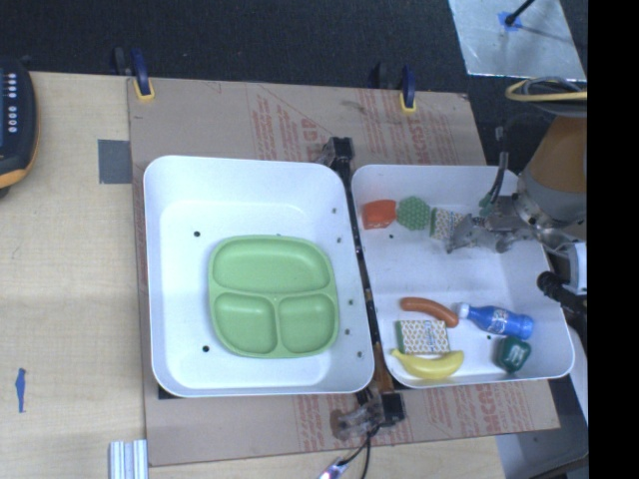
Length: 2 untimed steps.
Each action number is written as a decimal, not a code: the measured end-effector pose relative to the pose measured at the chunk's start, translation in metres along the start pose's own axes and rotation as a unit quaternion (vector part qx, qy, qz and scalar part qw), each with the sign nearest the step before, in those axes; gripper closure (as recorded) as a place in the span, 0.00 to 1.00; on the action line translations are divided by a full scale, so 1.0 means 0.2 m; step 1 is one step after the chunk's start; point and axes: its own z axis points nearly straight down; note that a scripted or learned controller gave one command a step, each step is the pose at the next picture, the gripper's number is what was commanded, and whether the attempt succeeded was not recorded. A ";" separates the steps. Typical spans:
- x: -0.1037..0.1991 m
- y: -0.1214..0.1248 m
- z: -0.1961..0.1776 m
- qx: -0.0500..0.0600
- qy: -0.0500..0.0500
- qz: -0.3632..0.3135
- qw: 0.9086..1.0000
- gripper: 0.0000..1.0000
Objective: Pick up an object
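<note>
The right bin [424,267] holds several small objects. Along its far side lie an orange-red piece [378,214], a green bumpy ball [412,212] and a small speckled packet [442,222]. My gripper [461,234] is low in the bin's far right part, right beside the packet, with the grey arm and its orange band [559,158] behind it. Toward the near side lie a red-orange sausage [428,309], a blue bottle [496,319], a dark green item [512,354], a patterned box [422,335] and a yellow banana [429,364].
The left bin [250,183] holds a light green divided plate [272,294]. A ridge where the two bins meet [355,267] runs between them. Clamps [407,88] hold the cardboard base at the far edge. A dark device [12,118] sits at the far left.
</note>
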 end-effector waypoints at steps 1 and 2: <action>0.47 0.28 0.00 0.001 0.000 -0.001 1.000 0.00; 0.46 0.28 -0.05 0.002 -0.001 -0.003 1.000 1.00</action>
